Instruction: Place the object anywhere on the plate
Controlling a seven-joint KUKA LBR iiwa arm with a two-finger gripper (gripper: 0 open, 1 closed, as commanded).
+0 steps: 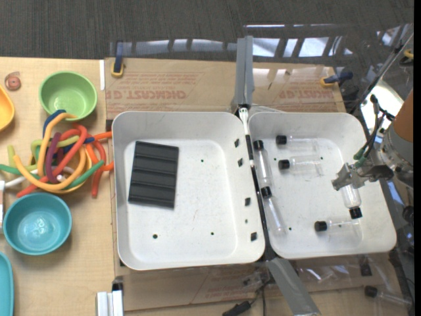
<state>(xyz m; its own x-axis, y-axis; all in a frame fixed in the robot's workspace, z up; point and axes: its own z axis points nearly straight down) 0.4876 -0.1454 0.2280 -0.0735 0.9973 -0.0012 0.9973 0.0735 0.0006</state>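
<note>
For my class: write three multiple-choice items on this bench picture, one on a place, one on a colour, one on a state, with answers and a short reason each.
1. Where does the black ridged plate lie?
A. in the left bin
B. in the right bin
C. on the wooden table

2. What colour are the caps of the clear tubes?
A. red
B. black
C. white

3. How do the tubes in the right bin rest?
A. standing upright
B. stacked in a pile
C. lying on their sides, apart

Answers: 1 A, the plate rests on the floor of the left bin, near its left wall. 2 B, each tube ends in a black cap. 3 C, they lie flat and scattered.
</note>
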